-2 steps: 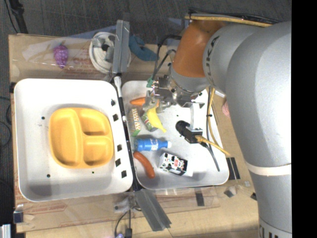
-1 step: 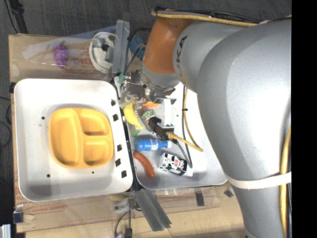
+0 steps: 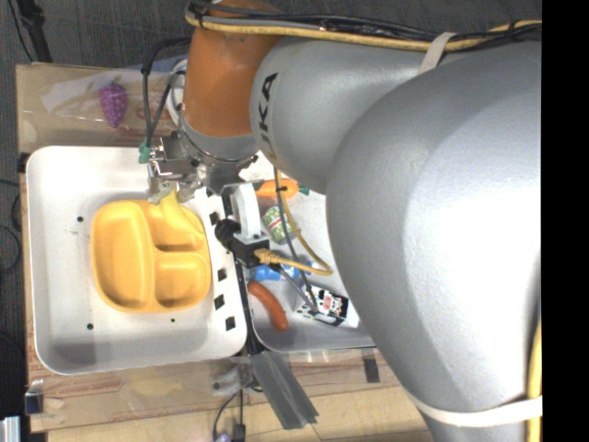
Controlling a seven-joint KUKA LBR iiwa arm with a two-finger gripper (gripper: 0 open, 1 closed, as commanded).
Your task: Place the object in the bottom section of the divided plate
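The tool (image 3: 170,187) sits at the far-right rim of the yellow divided plate (image 3: 147,256) in the left bin (image 3: 55,339), presumably lining up a drop, but I can't tell what it's carrying or which section it's over.

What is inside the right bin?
In the right bin lie a red sausage, a green can and an orange item. The grey arm covers the rest.

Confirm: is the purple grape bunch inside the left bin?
No, the grapes lie on the bench beyond the left bin's rim.
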